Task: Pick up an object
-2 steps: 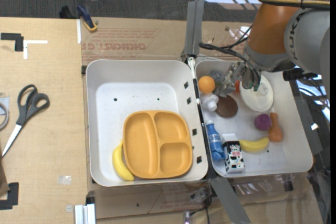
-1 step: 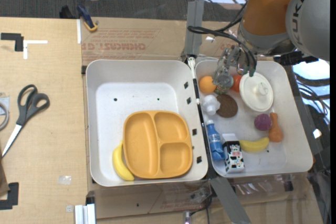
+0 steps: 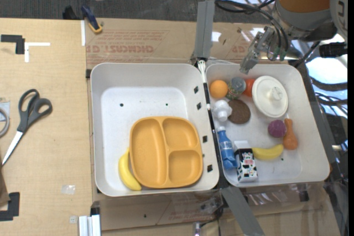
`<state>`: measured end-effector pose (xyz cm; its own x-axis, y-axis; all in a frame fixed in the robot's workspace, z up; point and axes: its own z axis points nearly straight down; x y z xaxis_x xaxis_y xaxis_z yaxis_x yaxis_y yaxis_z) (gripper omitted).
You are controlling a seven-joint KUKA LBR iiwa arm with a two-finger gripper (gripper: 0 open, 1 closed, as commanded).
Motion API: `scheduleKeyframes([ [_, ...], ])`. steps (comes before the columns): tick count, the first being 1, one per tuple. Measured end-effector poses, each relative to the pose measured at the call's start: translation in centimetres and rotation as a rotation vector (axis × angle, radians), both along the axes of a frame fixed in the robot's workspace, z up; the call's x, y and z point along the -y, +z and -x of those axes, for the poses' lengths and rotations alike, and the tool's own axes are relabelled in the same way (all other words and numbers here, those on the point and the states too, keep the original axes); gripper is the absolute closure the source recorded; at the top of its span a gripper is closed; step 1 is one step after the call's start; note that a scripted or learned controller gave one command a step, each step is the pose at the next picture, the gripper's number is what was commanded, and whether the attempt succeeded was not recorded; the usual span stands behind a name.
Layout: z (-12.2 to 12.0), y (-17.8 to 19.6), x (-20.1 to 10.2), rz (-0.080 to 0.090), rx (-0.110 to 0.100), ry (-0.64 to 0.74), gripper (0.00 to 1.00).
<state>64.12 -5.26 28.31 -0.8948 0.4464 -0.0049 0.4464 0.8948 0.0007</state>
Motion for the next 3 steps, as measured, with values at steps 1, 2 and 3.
scheduleKeyframes([
  [1,-0.1,1.0,0.0,0.002,0.004,0.002,1.0],
  [2,5.3,-2.2,-2.3,-0.001,-0.004,-0.18,1.0],
  [3,-1.1,-1.5,-2.6,-0.001,-0.001,-0.252,1.0],
])
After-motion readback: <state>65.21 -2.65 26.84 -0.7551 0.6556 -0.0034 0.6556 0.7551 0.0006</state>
